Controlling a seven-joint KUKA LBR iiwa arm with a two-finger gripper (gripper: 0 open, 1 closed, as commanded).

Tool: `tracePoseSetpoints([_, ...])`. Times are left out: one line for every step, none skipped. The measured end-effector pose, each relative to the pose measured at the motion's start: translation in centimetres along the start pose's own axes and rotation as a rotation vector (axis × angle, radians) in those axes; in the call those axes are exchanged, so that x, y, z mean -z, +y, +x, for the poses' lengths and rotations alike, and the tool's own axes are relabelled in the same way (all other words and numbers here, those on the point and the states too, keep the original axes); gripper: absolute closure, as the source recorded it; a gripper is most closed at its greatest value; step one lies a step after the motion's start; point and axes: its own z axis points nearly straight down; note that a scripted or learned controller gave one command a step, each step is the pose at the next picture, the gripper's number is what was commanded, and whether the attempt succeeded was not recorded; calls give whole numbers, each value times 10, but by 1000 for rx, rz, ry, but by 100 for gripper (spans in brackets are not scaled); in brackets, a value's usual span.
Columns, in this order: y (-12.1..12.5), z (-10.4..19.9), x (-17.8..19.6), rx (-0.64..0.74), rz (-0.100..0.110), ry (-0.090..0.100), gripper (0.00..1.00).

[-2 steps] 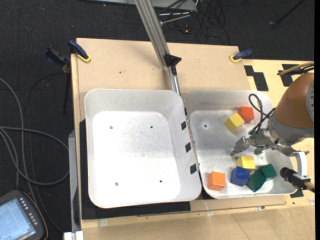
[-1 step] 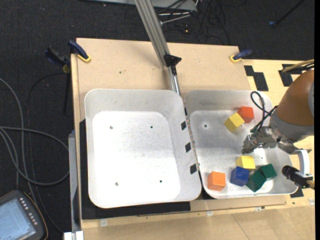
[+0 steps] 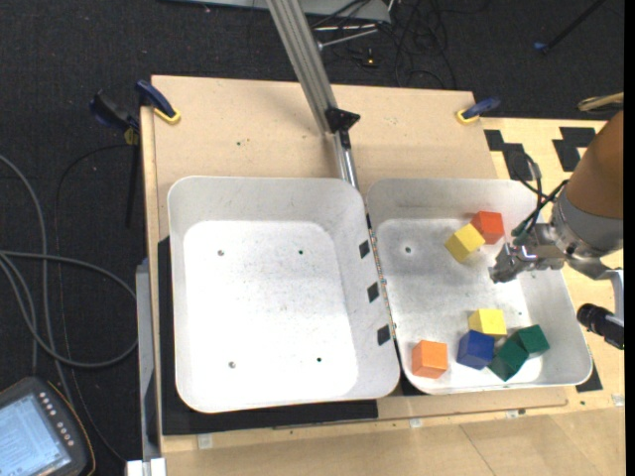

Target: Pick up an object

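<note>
Looking down from the overhead camera, I saw the gripper [image 3: 509,266] low inside the right bin [image 3: 417,365], beside the yellow block [image 3: 463,243] and orange-red block [image 3: 488,226]. I could not tell its state. Five more blocks [image 3: 481,347] lay near that bin's front edge.

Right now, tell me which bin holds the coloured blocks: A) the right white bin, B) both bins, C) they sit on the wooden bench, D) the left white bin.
A: the coloured blocks, such as the small orange cube, all lie inside the right white bin.
</note>
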Motion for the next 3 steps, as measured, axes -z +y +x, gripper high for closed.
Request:
tracePoseSetpoints([-5,7,50,0,0,0,100])
tracePoseSetpoints([3,8,95,0,0,-1,100])
tracePoseSetpoints([18,65,100,5,3,3,100])
